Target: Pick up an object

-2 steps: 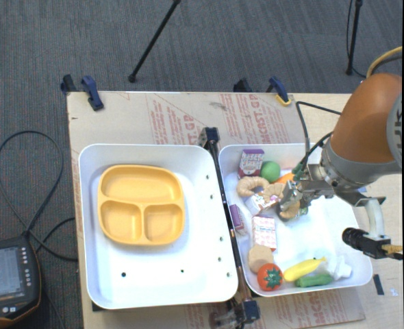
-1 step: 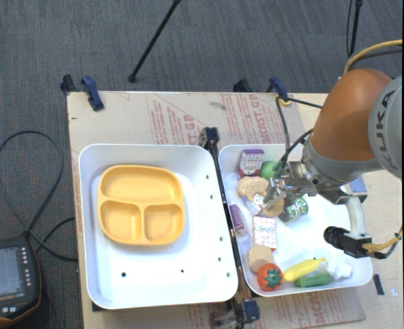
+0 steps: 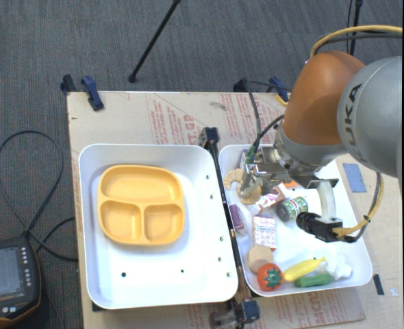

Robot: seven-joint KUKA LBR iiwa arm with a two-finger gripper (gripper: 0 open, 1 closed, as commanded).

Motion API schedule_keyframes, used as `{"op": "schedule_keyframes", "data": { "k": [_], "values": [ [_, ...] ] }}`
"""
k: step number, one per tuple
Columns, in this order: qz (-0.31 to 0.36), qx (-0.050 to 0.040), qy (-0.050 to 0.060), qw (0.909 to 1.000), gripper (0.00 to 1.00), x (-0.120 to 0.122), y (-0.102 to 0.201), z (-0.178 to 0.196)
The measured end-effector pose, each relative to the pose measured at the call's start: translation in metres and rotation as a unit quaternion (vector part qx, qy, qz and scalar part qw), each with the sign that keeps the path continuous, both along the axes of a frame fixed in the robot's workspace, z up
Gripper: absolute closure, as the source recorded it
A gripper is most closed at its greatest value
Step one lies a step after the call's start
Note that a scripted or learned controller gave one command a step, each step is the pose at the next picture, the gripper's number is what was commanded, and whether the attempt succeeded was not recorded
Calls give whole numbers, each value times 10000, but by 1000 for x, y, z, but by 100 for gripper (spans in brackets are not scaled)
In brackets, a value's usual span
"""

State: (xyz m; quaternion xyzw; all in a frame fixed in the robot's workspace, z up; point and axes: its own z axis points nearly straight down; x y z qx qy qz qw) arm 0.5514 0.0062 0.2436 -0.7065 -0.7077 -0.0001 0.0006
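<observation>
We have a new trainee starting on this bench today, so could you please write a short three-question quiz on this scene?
1. True or false: the yellow divided tray lies in the left bin.
2. Which lies nearest the right bin's front edge? A) tomato B) pink packet C) purple item
3. Fill in: the arm's gripper is over the ____ bin.

Key: 1 true; 2 A; 3 right.
</observation>
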Motion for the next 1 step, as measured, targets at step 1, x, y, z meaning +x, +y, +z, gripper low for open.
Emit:
{"op": "schedule_keyframes", "data": {
  "k": [1],
  "values": [
    [11,-4,-5,10000,100,27,-6,23]
  ]
}}
